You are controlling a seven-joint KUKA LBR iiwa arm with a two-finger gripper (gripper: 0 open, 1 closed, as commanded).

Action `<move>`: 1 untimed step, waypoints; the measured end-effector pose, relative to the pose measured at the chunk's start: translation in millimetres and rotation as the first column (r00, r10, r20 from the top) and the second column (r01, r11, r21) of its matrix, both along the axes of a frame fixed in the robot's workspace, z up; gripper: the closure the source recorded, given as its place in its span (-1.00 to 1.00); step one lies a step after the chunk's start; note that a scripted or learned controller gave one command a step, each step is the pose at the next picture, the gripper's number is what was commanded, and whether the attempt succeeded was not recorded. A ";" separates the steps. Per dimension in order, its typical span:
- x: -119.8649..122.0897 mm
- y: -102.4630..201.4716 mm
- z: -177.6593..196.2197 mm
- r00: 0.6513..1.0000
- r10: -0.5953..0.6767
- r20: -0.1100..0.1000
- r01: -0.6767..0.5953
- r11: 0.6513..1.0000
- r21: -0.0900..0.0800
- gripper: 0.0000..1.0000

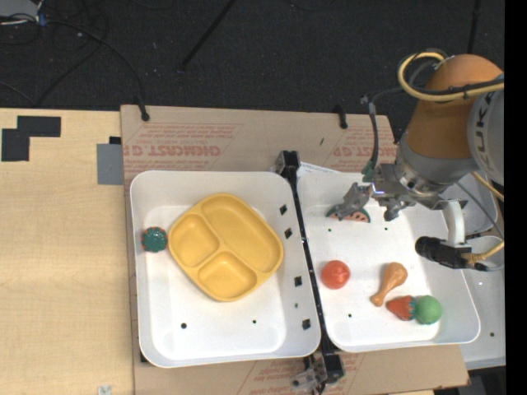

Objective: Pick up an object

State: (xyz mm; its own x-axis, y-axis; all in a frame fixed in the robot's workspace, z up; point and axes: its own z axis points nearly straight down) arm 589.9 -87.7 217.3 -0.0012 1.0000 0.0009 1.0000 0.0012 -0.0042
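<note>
claw (356, 206) low in right bin (461, 323), fingers hidden, touching watermelon slice (359, 216).

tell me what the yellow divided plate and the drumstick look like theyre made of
Yellow divided plate: looks like moulded plastic, one even colour with rounded compartment walls and a soft, fairly matte sheen. Drumstick: probably a plastic or rubbery toy food, with smooth uniform orange-tan colour and a simplified shape; the view is too coarse to say hard or soft.

upside-down red "chemcast gp" print repeats on the brown sheet (216, 135).
</note>
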 end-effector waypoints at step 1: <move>-2.6 -5.3 -45.3 1.000 -0.002 -0.004 0.002 1.000 0.000 -1.00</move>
State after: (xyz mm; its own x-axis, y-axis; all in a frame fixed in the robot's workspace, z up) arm 587.2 -93.0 172.0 0.0005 1.0000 0.0005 1.0000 -0.0005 -0.0077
